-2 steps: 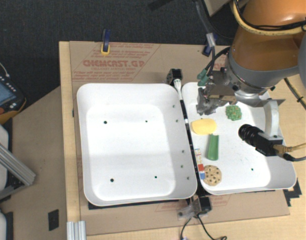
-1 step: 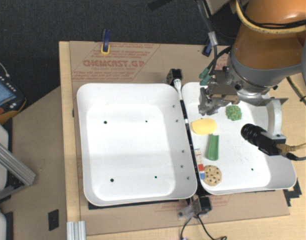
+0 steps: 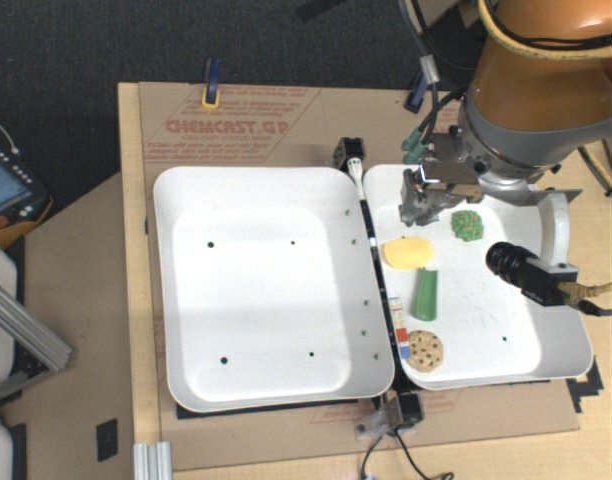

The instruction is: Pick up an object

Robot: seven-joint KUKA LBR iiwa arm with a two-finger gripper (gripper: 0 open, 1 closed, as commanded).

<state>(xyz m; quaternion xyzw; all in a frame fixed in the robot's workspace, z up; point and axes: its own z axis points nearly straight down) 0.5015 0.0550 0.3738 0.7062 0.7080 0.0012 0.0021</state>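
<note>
The right bin (image 3: 506,363) holds several small objects. A green broccoli-like piece (image 3: 467,225) lies near its back. A yellow lemon-shaped piece (image 3: 408,253) sits by the bin's left wall, with a green stick-shaped piece (image 3: 425,294) just in front of it. A round brown cookie (image 3: 424,349) rests at the front left, next to a small red and blue item (image 3: 402,336). My gripper (image 3: 419,208) hangs over the back left of this bin, just behind the yellow piece and left of the broccoli. Nothing shows between its fingers.
The left bin (image 3: 186,208) sits beside the right one on a cardboard sheet (image 3: 236,118). A black camera-like unit (image 3: 524,269) on the arm overhangs the right bin's middle. Blue clamps (image 3: 212,85) hold the sheet at the back edge.
</note>
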